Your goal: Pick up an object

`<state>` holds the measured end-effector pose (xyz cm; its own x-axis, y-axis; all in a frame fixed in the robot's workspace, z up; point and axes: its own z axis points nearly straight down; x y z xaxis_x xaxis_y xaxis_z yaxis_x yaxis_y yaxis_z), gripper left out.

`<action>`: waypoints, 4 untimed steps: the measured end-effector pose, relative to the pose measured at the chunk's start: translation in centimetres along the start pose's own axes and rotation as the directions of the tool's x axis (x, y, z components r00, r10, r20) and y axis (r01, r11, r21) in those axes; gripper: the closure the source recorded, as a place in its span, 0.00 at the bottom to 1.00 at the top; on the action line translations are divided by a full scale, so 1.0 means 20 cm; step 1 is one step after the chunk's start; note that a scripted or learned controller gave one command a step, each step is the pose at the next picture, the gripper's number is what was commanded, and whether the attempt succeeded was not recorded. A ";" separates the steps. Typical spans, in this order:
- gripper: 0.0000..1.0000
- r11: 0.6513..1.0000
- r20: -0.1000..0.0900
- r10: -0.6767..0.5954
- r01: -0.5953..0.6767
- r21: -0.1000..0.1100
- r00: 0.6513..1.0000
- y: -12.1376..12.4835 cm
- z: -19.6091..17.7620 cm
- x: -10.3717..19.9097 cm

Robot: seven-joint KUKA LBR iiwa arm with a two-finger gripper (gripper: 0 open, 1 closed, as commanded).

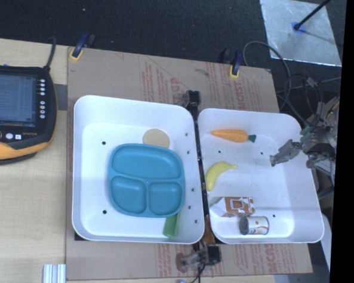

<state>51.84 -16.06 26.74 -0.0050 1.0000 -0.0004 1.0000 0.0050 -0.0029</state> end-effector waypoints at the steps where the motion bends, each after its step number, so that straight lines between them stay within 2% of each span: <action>1: 0.00 1.000 0.000 -0.002 0.002 0.002 1.000 -0.15 0.65 0.31; 2: 0.00 1.000 0.000 -0.001 0.001 0.000 1.000 -0.13 0.88 0.27; 3: 0.00 1.000 -0.002 0.002 -0.002 0.001 1.000 -0.20 0.88 0.08; 4: 1.00 1.000 0.000 -0.005 0.005 0.002 1.000 -0.20 0.83 0.08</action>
<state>47.77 -14.46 10.17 -0.0098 1.0000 0.0001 0.9999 0.0098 -0.0049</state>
